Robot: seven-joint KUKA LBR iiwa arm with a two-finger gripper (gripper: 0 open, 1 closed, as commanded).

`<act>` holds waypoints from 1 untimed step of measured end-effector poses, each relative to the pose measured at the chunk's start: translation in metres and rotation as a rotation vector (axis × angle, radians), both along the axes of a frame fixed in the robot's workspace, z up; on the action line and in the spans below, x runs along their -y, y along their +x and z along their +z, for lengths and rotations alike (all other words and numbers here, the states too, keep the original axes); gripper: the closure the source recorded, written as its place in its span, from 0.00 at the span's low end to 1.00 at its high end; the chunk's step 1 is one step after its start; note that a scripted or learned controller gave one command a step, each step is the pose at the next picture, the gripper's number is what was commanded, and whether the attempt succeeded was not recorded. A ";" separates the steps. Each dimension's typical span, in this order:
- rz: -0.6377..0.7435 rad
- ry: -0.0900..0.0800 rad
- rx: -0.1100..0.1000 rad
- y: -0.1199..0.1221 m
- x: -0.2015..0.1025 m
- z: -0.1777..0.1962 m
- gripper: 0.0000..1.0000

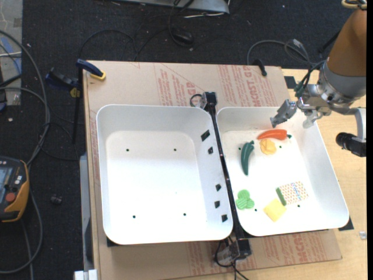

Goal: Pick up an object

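The right bin (326, 174) holds several small items. An orange-red chili-shaped piece (273, 134) lies near its far wall, with a yellow-orange lump (268, 147) just in front of it. A dark green pepper (246, 156) lies to their left. Nearer the front are a light green leafy piece (245, 200), a yellow block (275, 209) and a patterned pale pad (293, 190). My gripper (295, 116) hangs above the bin's far edge, just beyond the chili piece. It is open, its two fingers spread apart with nothing between them.
The left bin (116, 127) sits beside the right one, split from it by a black divider strip (218, 156). Both rest on a cardboard sheet (175, 80). Cables and a blue-yellow clamp (90, 69) lie beyond the bench's far left.
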State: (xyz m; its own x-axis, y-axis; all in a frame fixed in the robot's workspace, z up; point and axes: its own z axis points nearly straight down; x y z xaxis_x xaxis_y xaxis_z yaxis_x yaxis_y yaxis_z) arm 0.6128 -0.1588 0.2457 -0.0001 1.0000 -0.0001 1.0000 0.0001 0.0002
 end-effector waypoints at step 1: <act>-0.003 -0.002 0.003 0.024 0.057 0.042 0.00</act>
